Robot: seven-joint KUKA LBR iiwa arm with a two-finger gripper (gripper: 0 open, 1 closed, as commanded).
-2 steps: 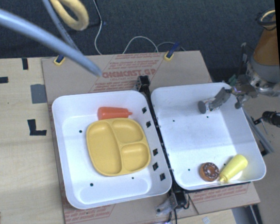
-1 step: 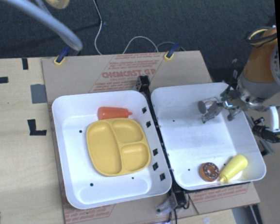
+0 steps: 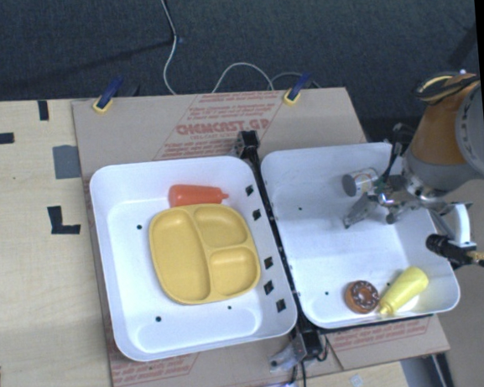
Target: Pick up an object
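Objects worth a grab sit closest to me, along the near wall of the right-hand shallow white plastic bin (image 3: 307,166): a small round brown doughnut with pale sprinkles (image 3: 362,296) at about six o'clock in that bin, and a yellow plastic squeeze bottle (image 3: 403,290) lying on its side just beside it, toward five o'clock, the two nearly touching. That closeness is the first worry. A descent aimed at either could catch the other, and the bottle looks smooth and rounded, so it may roll or squirt out of a pinch.

Further back, the two-finger gripper (image 3: 369,205) hangs over the same bin at roughly two o'clock, well apart from both items. From here I cannot tell how its jaws stand. It hovers above bare white floor, so closing there would get nothing.

In the left-hand white bin (image 3: 111,242) rests a yellow divided plastic plate (image 3: 203,252), with an orange carrot-shaped toy (image 3: 197,194) at its twelve o'clock edge, tucked against it. The plate looks too broad and flat to pinch, and the carrot sits low beside its rim.
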